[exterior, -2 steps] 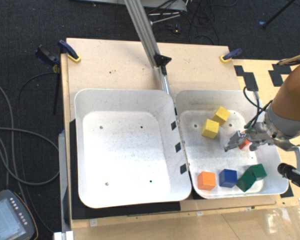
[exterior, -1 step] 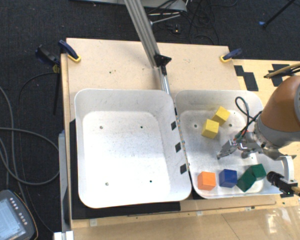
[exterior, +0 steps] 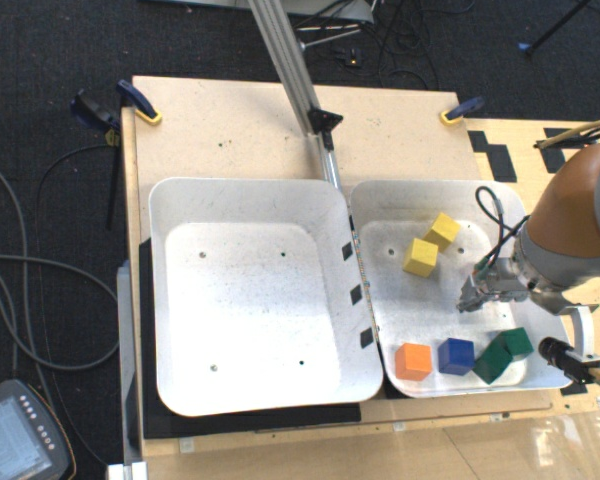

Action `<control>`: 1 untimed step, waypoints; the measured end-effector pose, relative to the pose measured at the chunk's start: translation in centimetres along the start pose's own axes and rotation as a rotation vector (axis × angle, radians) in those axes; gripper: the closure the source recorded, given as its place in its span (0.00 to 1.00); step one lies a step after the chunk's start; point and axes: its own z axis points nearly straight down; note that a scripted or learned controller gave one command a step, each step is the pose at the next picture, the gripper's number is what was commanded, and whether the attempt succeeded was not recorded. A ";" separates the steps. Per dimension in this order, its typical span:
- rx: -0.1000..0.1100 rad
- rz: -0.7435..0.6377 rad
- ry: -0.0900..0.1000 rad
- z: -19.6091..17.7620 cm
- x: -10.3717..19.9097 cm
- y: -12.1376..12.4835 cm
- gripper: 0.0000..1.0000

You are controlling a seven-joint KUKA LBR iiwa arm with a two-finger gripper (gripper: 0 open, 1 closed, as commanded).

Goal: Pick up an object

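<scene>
The counter (exterior: 240, 128) is a pale board clamped at its far corners, with two shallow white bins side by side on it. The left bin (exterior: 170, 268) is the larger-looking one in this slanted view, and its floor is speckled with small dark marks. The right bin (exterior: 380, 208) touches it along a shared middle edge and holds all the loose pieces. The arm (exterior: 570, 218) reaches in from the right, its orange band showing above the grey wrist, and hangs over the right part of the right bin. The hand (exterior: 477, 296) points down toward the bin floor, with bare floor just beneath it, and nothing is seen between its tips; how wide it is spread cannot be told from this angle. Along the near wall of the right bin sit a green block (exterior: 504, 355), which lies closest to the hand, then a blue block (exterior: 457, 356) just beside it, then an orange block (exterior: 413, 361). Farther back, well apart from that row, two yellow blocks (exterior: 431, 243) rest corner to corner near the bin's middle.
</scene>
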 end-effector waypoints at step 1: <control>-0.005 -0.004 -0.001 -6.2 0.5 0.5 1.00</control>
